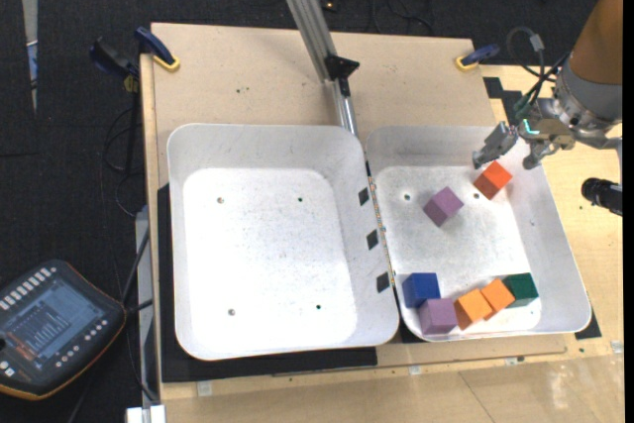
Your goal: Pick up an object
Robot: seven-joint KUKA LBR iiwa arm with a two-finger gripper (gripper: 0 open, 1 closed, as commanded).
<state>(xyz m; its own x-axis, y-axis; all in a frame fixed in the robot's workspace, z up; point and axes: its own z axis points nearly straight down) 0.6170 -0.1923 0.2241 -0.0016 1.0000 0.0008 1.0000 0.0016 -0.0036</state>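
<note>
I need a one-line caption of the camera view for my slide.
KUKA gripper hovers beside an orange cube in the right bin; five more cubes lie nearby.

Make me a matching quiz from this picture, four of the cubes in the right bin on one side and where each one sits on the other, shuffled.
Things:
1. blue foam cube
2. green foam cube
3. lone purple foam cube
4. upper orange foam cube

Places:
A. middle of the right bin
B. right end of the front row
C. just below the hand
D. left end of the front cluster

Pairs: 1-D, 2-B, 3-A, 4-C
</note>
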